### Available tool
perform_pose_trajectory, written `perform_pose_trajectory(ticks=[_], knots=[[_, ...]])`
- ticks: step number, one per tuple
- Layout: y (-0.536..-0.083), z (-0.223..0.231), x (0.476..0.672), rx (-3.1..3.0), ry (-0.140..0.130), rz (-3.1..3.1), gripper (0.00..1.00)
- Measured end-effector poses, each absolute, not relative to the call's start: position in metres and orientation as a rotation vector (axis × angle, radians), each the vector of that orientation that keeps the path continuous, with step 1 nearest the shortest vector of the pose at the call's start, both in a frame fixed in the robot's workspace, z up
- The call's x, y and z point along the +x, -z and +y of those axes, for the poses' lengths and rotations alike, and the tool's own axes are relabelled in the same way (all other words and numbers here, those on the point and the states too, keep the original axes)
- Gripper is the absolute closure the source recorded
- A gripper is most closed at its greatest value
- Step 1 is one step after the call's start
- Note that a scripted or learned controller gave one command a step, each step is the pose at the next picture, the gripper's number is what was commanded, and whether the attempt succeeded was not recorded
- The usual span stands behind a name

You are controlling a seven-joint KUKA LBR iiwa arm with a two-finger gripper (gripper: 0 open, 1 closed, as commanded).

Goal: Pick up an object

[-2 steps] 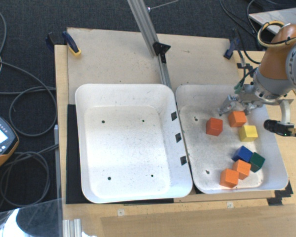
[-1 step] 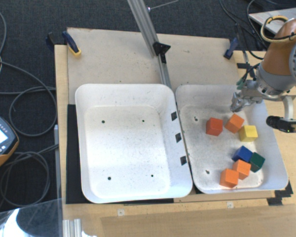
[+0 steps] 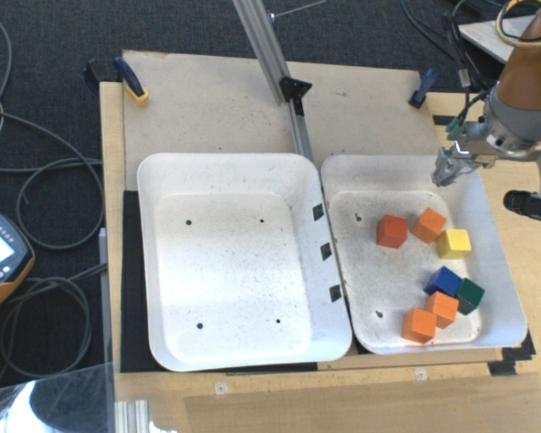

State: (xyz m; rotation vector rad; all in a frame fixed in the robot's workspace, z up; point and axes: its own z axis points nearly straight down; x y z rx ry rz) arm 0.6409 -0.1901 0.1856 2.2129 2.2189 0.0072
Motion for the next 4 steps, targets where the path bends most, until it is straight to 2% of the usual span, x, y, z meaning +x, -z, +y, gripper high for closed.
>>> perform_pose_trajectory(ticks=[1, 3, 4], knots=[[-0.241, -0.19, 0.643, 2.213, -0.007, 2.218, 1.0], [-0.225, -0.087, 0.614, 2.218, -0.001, 2.231, 1.0], [-0.219, -0.036, 0.606, 2.218, 0.0, 2.231, 1.0]])
